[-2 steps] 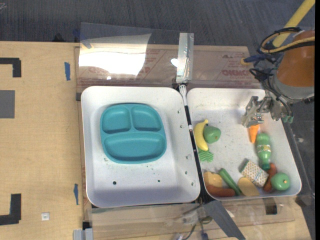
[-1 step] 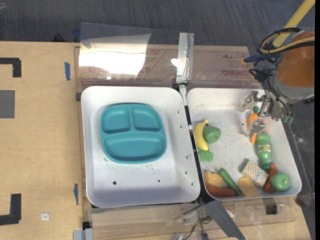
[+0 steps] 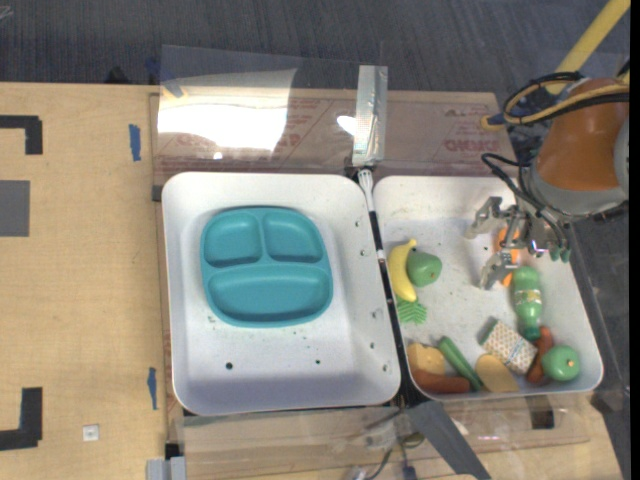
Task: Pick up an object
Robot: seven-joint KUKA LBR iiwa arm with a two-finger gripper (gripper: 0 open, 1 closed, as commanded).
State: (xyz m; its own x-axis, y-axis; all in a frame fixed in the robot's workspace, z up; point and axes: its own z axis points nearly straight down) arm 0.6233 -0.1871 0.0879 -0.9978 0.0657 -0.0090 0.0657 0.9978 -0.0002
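Pincer (image 3: 503, 246) hung spread wide and released, bare white bin floor (image 3: 455, 233) leftward, reddish mirrored lettering (image 3: 465, 140) beyond, illegible

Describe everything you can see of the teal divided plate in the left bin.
The teal divided plate lies flat, right side up, in the left white bin, a little toward the far side of its middle. It looks like smooth moulded plastic, a rounded rectangle with raised ridges splitting it into three wells: two smaller ones on the far side and one wide one nearer the camera. Nothing lies in the wells. It rests on the speckled bin floor, clear of the walls.
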